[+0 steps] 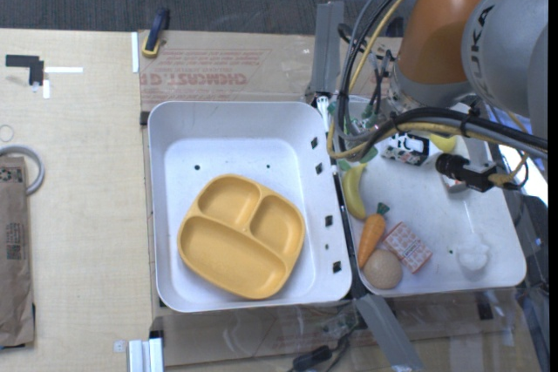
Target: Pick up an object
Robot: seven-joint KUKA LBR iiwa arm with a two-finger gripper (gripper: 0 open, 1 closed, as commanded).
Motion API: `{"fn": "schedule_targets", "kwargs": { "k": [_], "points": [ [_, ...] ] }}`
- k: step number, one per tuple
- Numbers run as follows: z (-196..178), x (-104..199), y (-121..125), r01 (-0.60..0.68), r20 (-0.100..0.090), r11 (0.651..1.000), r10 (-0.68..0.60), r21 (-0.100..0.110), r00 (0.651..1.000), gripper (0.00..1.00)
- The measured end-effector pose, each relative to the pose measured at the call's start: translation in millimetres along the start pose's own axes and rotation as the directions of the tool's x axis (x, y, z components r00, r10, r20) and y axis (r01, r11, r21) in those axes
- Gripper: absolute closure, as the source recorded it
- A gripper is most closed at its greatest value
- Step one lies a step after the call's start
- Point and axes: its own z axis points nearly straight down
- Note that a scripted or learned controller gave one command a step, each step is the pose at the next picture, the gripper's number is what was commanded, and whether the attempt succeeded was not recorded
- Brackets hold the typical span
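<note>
The right bin (440, 218) holds a yellow banana (353, 189) along its left wall. Below it lie an orange carrot (372, 238), a beige round object (382, 269) and a small pink patterned box (408, 246). A white fluffy ball (473, 257) rests near the front right corner. My gripper (404, 148) hangs low over the back of the right bin, above and to the right of the banana, under the grey arm and its cables. Nothing is visibly held between its fingers. A yellow divided plate (241, 235) lies in the left bin (161, 187).
A sheet of cardboard (227, 70) lies behind the left bin, with a blue and yellow tool (157, 32) at its back edge. A brown paper bag (13, 248) sits on the wooden bench at the far left. Cables loop around the arm over the right bin's back edge.
</note>
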Motion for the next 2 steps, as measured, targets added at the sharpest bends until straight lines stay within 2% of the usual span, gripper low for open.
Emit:
{"fn": "schedule_targets", "kwargs": {
  "k": [1, 2],
  "points": [
    [-0.2, -2.2, 5.8, -0.046, 0.001, 0.999, 0.046, 0.000, 0.999, 1.00],
    [0.8, -9.8, -2.7, 0.167, 0.000, 0.986, -0.167, 0.002, 0.986, 1.00]
  ]
}}
